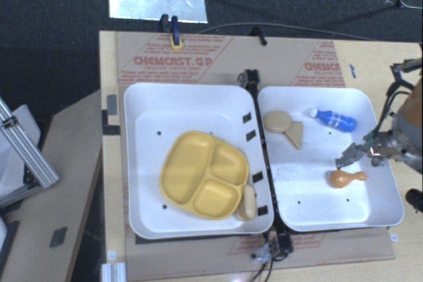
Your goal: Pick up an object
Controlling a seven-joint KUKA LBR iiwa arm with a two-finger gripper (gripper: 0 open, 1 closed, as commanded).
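The right bin (pixel 310 213) holds three loose things. An orange drumstick-shaped toy (pixel 345 177) lies near its right side. A blue bottle with a white cap (pixel 334 119) rests toward the back. A tan round paddle (pixel 284 125) sits at the back left. My gripper (pixel 360 154) reaches in from the right edge and hangs just above and slightly right of the orange toy, with nothing seen in its grasp. The grey arm and its cables (pixel 400 122) cover the bin's right rim.
The left bin (pixel 145 115) carries a yellow divided plate (pixel 203 174) with a small beige piece (pixel 248 201) at its lower right corner. A black divider with clips (pixel 259 162) runs between the bins. Cardboard (pixel 198 59) lies behind them.
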